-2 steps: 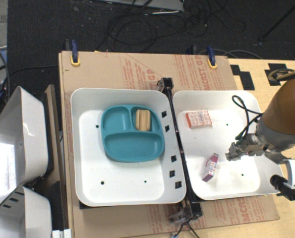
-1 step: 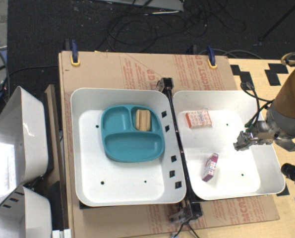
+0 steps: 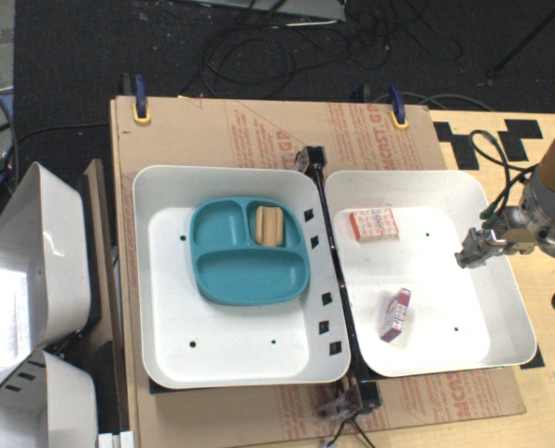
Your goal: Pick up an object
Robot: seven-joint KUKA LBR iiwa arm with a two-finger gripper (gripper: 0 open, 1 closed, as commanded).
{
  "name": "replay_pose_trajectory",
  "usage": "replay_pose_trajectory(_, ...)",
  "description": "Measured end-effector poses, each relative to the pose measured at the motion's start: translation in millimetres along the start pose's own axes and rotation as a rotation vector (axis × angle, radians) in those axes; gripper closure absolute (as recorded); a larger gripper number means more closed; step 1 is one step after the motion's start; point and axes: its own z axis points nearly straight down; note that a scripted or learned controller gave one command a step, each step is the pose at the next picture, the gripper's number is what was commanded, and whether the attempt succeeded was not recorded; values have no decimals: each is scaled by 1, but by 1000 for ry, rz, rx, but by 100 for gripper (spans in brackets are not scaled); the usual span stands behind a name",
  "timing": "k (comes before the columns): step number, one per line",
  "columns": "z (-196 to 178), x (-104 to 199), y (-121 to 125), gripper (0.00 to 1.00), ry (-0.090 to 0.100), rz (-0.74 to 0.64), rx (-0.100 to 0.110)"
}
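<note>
The claw (image 3: 471,250) hangs over the right bin's (image 3: 501,343) right edge, at the end of the arm (image 3: 543,208). It is too small and dark to tell whether it is apart or together; nothing shows in it. In that bin a red-and-white box (image 3: 373,224) lies toward the far left, and a purple packet (image 3: 395,315) nearer, both well apart from the claw. In the left bin (image 3: 165,343) a teal tray (image 3: 249,252) holds a tan block (image 3: 270,226) in its far right compartment.
</note>
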Motion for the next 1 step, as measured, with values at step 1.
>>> replay_pose_trajectory(1, -2, 50, 30, 100, 3, -4, 2)
